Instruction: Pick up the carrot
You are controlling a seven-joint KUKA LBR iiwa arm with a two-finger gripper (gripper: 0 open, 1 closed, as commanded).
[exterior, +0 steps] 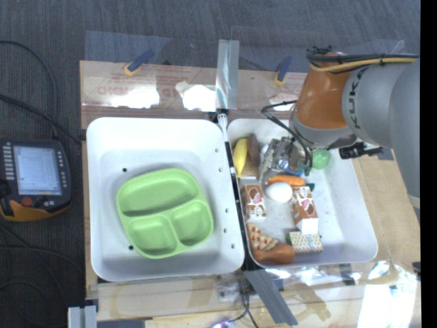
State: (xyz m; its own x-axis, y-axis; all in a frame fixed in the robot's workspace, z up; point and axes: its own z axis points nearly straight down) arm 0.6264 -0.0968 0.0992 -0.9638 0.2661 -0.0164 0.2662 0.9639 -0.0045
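A wooden worktop (102, 80) fills the frame's middle, carrying two shallow white bins side by side: left bin (102, 183), right bin (358, 217).

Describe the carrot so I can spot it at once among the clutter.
Look in the right-hand bin, at its upper middle, just below the tool. The carrot lies there crosswise, resting against the top of a white egg. It is the only slim bright-orange piece, unlike the yellow banana to its left.
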